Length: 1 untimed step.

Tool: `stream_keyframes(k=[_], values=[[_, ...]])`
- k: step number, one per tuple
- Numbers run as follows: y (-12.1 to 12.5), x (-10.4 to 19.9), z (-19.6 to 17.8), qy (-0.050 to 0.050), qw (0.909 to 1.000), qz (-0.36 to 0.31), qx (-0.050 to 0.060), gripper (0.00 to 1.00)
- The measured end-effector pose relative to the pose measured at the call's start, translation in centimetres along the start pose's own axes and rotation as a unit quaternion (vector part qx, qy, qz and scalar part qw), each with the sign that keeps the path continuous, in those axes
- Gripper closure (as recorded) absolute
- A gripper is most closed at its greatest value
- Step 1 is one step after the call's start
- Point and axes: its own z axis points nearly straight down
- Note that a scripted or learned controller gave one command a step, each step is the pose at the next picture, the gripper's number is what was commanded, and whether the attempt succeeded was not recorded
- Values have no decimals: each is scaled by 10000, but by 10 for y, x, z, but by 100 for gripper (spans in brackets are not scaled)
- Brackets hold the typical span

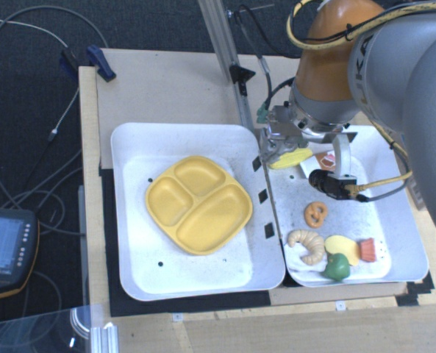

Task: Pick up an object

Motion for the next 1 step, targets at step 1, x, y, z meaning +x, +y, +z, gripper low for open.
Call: stream_keyframes(k=[1], values=[[20,42,7,0,10000,4,3,100]])
